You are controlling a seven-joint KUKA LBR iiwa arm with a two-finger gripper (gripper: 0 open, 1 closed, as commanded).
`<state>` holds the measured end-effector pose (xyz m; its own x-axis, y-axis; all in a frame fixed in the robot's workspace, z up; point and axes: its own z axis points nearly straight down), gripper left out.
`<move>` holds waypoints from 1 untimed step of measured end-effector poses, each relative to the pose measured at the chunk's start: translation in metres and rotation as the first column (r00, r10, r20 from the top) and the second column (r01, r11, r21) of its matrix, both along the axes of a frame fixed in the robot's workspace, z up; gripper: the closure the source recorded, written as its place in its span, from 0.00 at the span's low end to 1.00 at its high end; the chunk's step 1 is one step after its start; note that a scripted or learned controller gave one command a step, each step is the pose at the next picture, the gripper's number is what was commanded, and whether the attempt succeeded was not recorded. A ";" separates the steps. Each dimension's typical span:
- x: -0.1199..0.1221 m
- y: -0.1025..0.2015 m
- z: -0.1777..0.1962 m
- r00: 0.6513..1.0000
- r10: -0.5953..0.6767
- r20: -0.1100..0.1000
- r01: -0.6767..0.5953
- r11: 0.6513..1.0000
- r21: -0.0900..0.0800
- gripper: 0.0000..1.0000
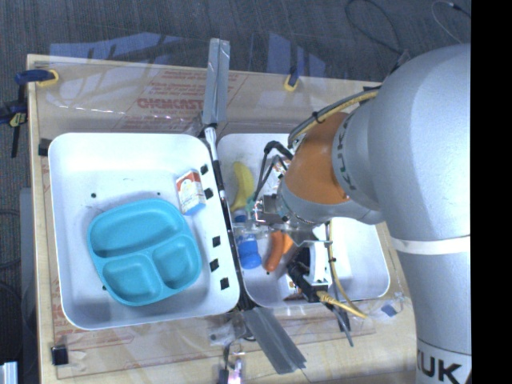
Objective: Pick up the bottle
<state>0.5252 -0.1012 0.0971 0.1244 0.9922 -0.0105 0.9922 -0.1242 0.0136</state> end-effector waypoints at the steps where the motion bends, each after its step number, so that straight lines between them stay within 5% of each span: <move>1: 0.000 0.000 0.000 1.000 0.000 0.000 0.000 1.000 0.000 0.00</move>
<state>0.5252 -0.1012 0.0971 0.1242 0.9922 -0.0103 0.9922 -0.1241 0.0139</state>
